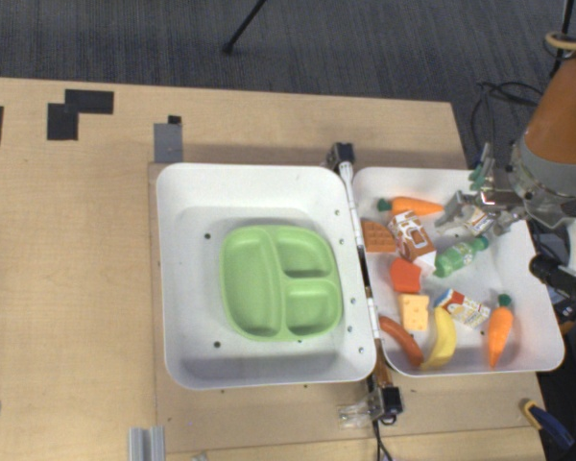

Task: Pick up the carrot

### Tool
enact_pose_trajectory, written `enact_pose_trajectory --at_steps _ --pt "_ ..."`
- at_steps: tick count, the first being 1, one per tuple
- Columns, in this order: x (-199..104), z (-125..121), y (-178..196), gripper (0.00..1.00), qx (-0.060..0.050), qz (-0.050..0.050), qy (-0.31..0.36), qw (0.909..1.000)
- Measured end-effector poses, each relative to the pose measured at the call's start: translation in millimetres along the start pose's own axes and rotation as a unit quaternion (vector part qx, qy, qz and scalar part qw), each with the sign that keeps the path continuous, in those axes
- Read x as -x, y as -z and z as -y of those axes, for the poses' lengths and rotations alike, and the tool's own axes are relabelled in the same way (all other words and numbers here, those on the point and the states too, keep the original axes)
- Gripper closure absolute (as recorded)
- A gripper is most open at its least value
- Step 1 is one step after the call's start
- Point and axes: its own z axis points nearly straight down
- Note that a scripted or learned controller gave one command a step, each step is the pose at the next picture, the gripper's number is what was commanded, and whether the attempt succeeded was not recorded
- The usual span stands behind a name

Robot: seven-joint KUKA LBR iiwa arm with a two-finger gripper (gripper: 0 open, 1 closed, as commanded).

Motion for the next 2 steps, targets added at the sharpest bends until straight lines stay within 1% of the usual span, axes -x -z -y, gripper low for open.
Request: enact_pose_trajectory --at_steps 1,2 --pt "-12 -75 -21 0.00 0.000 0.000 -0.091 0.9958" --pt "-31 -104 -149 0.00 0.001 0.000 -0.012 0.9999"
